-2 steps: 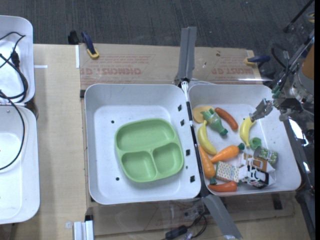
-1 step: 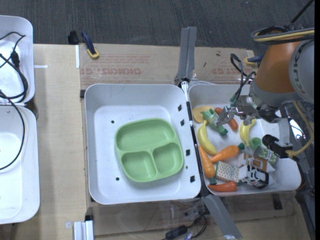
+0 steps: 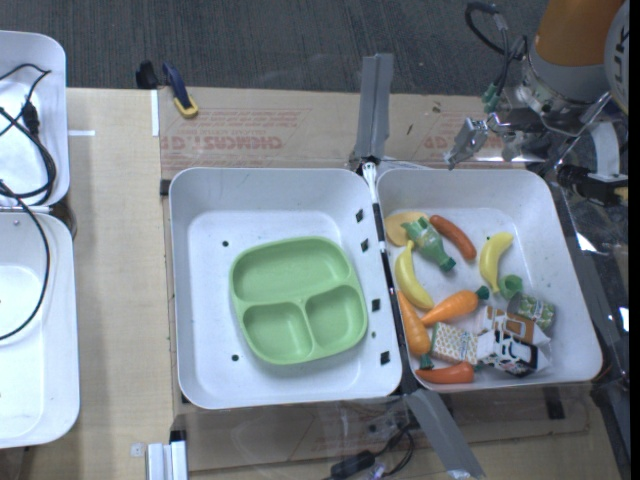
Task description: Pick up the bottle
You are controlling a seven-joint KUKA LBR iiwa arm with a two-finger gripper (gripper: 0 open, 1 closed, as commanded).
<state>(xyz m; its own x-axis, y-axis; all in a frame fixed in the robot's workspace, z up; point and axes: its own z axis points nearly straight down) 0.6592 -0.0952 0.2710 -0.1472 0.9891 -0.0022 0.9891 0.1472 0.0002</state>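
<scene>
The pincer (image 3: 470,143) hangs above the far rim of the right bin (image 3: 570,268), its metal fingers apparently slightly apart and holding nothing, though the view is small here. The green bottle (image 3: 432,245) lies on its side below and slightly left of the pincer, crowded among bananas, carrots and sausages. Farther left, a green divided plate (image 3: 297,298) sits in the other bin.

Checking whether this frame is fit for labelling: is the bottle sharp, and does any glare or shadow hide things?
Camera view: the green bottle is small but fairly sharp; lighting is even, with soft shadows under the green tray and no glare on the white bins; the hand near the top right edge looks slightly blurred.
</scene>
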